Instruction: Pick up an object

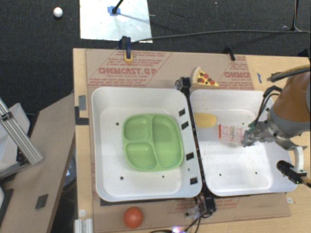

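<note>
White right bin (272, 181): tool (247, 141) touches a small packet (230, 132), finger spread unclear.

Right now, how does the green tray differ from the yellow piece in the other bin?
The green tray is large and split into compartments; the yellow piece is small and plain. The green tray lies in the middle of the left bin, while the yellow piece lies near the upper left corner of the right bin. Both lie flat on a white bin floor, apart from the claw.
</note>
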You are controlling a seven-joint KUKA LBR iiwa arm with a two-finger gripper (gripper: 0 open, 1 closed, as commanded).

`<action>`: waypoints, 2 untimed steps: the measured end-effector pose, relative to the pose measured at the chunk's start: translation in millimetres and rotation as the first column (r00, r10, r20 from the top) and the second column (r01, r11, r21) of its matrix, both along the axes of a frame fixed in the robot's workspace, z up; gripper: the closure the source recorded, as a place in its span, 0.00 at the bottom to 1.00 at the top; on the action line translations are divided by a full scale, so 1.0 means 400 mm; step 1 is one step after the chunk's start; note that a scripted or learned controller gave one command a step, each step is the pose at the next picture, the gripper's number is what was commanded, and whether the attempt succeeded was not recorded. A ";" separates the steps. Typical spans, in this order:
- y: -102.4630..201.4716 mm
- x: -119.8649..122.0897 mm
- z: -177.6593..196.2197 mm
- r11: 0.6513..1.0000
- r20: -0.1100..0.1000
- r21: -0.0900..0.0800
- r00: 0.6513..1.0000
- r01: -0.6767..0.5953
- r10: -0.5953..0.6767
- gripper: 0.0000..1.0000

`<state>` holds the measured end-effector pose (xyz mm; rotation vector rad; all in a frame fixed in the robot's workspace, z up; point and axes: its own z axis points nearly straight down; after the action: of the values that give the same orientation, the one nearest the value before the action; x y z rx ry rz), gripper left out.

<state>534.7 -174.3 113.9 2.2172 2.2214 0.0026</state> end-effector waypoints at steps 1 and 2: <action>0.023 0.001 0.144 1.000 0.004 -0.001 1.000 -0.003 0.003 1.00; 0.008 0.022 0.264 1.000 0.003 -0.001 1.000 -0.003 0.003 1.00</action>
<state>543.4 -171.2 219.6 2.2116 2.2227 0.0047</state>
